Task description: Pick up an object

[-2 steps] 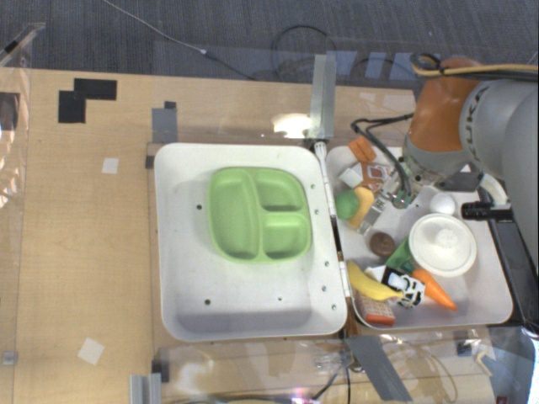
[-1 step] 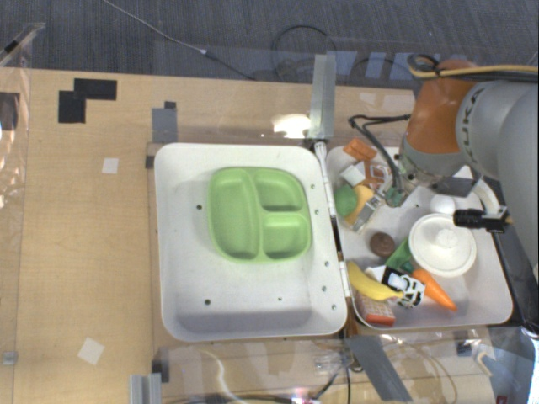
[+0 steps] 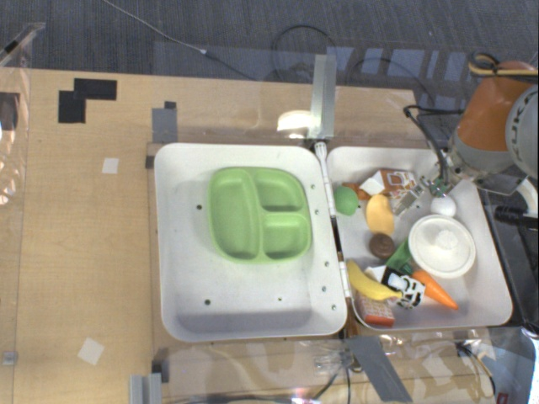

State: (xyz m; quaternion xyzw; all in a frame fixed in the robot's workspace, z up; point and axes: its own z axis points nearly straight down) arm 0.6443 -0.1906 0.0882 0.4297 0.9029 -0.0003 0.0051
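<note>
Dark carpet runs behind a pale wooden counter that carries 2 shallow white bins side by side. Starting at the left, the left bin holds 1 thing, a green divided plate, lying near the bin's middle.

Moving right, the right bin is crowded. A green ball sits against its left wall, with a yellow lemon-like fruit just beside it and a brown round piece below that. Toward the near left corner lie a banana and a black-and-white toy, and an orange carrot slants out toward the near edge. A white bowl sits right of centre.

At the far right corner, the arm comes in with its orange band, and the claw hangs low over the bin's far edge; I cannot tell how it is set. Judging from here, the closest candidates lie just left and nearward of it: the bowl directly below, the lemon-like fruit a bit further left.
</note>
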